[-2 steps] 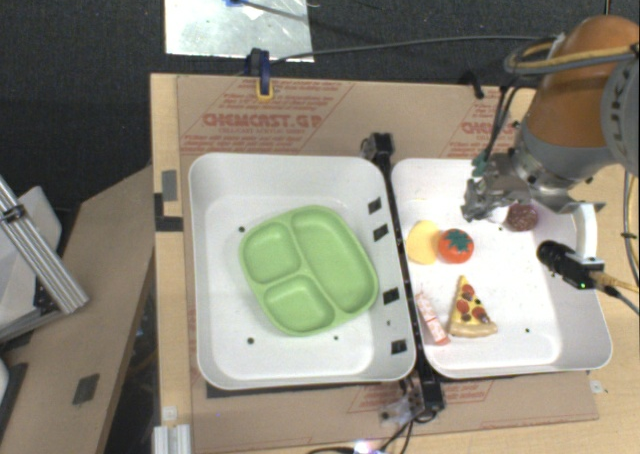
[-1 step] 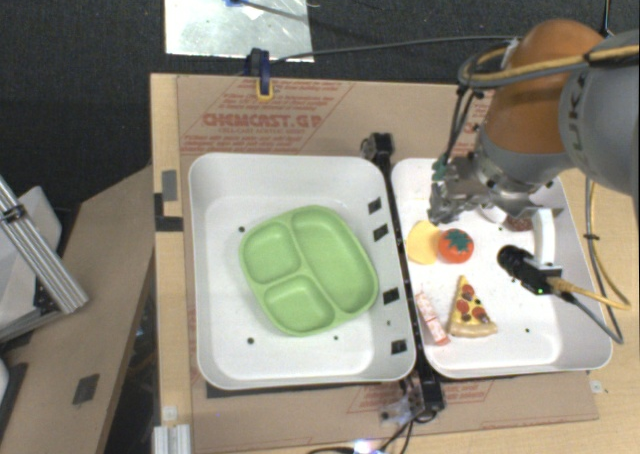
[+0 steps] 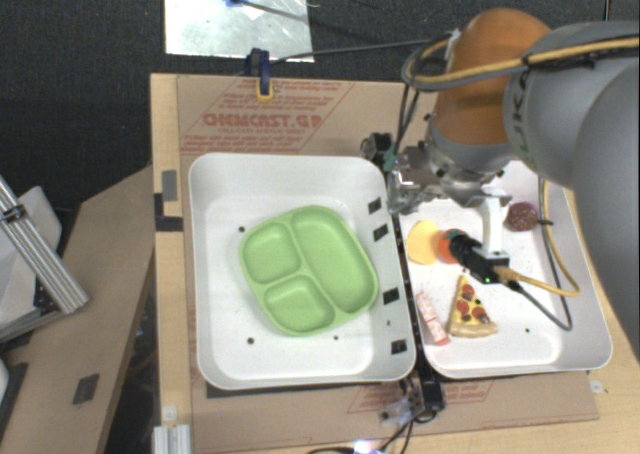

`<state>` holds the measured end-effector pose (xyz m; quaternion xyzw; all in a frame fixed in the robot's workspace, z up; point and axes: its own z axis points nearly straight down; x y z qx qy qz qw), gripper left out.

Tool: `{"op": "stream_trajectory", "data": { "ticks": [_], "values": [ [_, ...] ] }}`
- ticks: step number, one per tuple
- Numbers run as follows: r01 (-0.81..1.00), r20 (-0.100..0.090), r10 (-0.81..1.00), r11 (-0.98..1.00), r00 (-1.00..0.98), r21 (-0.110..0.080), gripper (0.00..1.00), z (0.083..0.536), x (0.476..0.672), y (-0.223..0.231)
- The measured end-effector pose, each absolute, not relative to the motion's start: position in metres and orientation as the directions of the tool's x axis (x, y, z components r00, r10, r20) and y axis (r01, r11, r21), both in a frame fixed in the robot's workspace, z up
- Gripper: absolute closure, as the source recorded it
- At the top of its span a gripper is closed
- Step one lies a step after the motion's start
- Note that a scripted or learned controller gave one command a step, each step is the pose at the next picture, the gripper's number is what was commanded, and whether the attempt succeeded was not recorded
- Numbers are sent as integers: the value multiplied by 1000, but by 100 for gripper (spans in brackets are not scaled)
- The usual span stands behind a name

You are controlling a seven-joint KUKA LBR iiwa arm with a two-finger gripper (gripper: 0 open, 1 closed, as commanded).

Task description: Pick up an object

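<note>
My gripper (image 3: 408, 184) hangs low over the back left corner of the right bin (image 3: 580, 347), close to the wall between the two bins. The grey wrist hides its tips. Just in front of it lies a round yellow and orange piece (image 3: 424, 242). A toy pizza slice (image 3: 469, 310) lies further forward in the same bin, and a pink bar (image 3: 430, 318) lies to its left along the bin wall. A dark red lump (image 3: 522, 215) rests at the right, beside the arm. I see nothing held in the gripper.
The left bin (image 3: 215, 342) holds a green plate (image 3: 308, 268) with three compartments. The bulky grey arm with its orange band (image 3: 490, 62) covers the back of the right bin. A brown board (image 3: 270, 112) lies under both bins.
</note>
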<state>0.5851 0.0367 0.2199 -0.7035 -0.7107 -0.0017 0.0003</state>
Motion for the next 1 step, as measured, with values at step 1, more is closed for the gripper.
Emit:
{"op": "stream_trajectory", "data": {
  "ticks": [1],
  "values": [
    [1000,3,1000,10,-10,1,100,215,583,96]
  ]
}}
